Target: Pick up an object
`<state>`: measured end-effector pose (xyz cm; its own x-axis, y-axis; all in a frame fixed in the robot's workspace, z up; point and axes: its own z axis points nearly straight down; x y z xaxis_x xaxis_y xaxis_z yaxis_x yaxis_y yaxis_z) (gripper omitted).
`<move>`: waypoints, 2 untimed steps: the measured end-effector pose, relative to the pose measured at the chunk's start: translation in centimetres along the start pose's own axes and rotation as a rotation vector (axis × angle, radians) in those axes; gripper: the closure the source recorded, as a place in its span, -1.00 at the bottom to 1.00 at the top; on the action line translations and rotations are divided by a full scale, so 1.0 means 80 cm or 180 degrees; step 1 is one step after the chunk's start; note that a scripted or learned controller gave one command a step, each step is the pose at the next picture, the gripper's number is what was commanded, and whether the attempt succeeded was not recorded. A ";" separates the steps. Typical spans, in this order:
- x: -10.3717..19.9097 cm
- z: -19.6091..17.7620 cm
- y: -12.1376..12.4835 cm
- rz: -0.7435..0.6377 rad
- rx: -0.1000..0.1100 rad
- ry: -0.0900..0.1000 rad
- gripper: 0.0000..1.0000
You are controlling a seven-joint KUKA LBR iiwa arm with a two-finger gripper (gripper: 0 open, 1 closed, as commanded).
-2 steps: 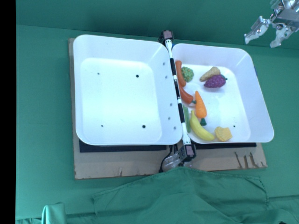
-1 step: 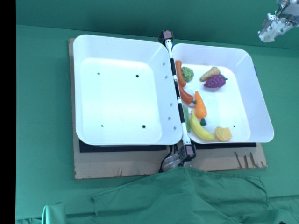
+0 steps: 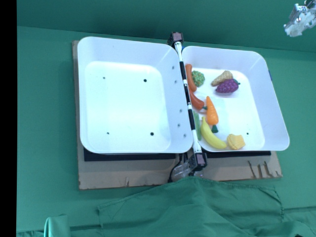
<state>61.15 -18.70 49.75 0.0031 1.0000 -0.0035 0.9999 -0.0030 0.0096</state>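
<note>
Two shallow white plastic bins with rounded corners and glossy walls sit side by side on a flat brown cardboard sheet [image 3: 123, 181], which lies on a green cloth-covered bench [image 3: 44, 107]. The left bin [image 3: 89, 53] has a smooth floor marked by four small dark dots. A thin black-and-white banded rod [image 3: 183, 83] runs along the seam between the bins, ending in dark blocks at the far and near edges.

The right bin [image 3: 266, 107] holds small moulded toy foods, clustered toward its left wall. An orange carrot-like piece [image 3: 189, 78] lies against that wall, with a bumpy green broccoli-like lump [image 3: 198, 77] just beside it. Near the far middle rest a tan cone-shaped piece [image 3: 222, 77] and a knobbly purple grape cluster [image 3: 227, 86], touching. A red-orange sausage-shaped piece [image 3: 197, 101] lies by the left wall, then a tapered orange carrot [image 3: 212, 112], a curved smooth yellow banana [image 3: 211, 137] and a ridged yellow-orange chunk [image 3: 236, 141] toward the near edge.

The pale grey gripper [image 3: 297, 22] hangs at the upper right corner of the view, well apart from the bins; whether it is released or clenched cannot be told.

Rumpled green fabric [image 3: 197, 211] drapes over the near edge of the bench.
</note>
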 end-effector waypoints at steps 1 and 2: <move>0.000 -0.015 0.001 0.0007 -0.0012 -0.0008 1.00; 0.000 -0.054 -0.021 0.0001 -0.0003 -0.0001 1.00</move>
<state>59.46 -18.68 54.08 0.0035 1.0000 -0.0039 0.9999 -0.0034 0.0105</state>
